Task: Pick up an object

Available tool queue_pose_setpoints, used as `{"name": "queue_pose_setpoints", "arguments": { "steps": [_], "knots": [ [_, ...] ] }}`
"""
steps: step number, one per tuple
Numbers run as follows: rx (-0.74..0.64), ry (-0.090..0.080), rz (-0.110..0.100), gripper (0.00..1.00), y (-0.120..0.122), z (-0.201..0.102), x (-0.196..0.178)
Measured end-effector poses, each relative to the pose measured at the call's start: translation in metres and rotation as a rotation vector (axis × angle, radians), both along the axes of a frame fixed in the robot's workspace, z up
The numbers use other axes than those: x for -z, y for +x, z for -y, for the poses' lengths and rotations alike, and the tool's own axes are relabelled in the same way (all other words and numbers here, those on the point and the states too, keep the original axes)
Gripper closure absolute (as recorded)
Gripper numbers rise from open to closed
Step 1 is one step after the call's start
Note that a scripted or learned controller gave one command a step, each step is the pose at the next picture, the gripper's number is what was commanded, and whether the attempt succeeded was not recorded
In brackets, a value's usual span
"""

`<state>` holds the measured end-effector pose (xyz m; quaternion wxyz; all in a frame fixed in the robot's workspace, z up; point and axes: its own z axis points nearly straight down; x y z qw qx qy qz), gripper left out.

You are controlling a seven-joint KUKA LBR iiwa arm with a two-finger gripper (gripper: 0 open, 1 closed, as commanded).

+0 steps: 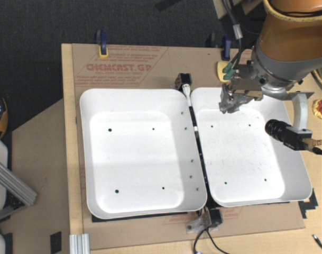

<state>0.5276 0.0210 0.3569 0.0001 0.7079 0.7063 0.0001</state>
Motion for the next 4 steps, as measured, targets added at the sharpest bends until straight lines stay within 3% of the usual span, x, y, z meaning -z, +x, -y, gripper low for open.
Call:
{"name": "queue_pose_setpoints", "arguments": {
  "steps": [1,2,3,4],
  "knots": [
    [-0.008,0.001,-0.006,1.0,0.05,-0.054,0.068],
    [-0.008,0.003,0.011,1.0,0.052,-0.093,-0.022],
    [-0.005,-0.001,-0.01,1.0,0.093,-0.122,0.088],
    [0.003,-0.001,0.009,1.0,0.108,-0.067,0.023]
  ]
}}
